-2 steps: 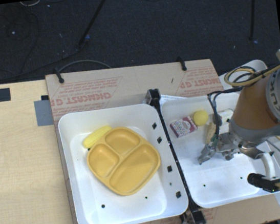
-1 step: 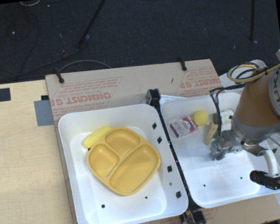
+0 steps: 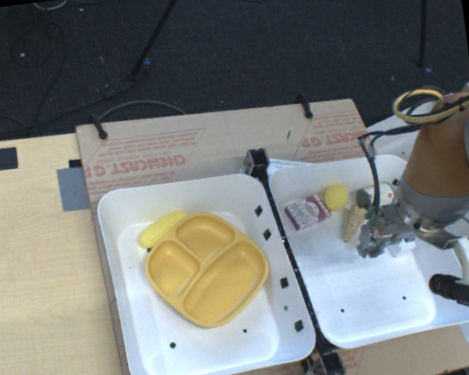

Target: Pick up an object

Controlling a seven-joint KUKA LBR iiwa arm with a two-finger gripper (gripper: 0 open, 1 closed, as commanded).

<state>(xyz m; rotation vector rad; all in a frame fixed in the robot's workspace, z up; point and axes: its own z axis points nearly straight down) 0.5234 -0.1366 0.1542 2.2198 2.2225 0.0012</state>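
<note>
hand (image 3: 372,241) low in right bin (image 3: 381,309) | grip state unclear, blurred | tan object (image 3: 351,223) beside it, partly hidden

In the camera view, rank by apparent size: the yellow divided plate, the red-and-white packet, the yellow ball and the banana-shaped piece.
1. Yellow divided plate, by far the largest.
2. Banana-shaped piece, though the plate partly hides it.
3. Red-and-white packet.
4. Yellow ball, smallest.
Banana piece and packet look close, so that order is unsure.

Looks like a robotics lab setup
Two white bins (image 3: 129,240) on cardboard (image 3: 211,142) over a wooden bench (image 3: 33,297), a robot arm (image 3: 439,166), loose cables (image 3: 139,66) across dark carpet behind it.
</note>
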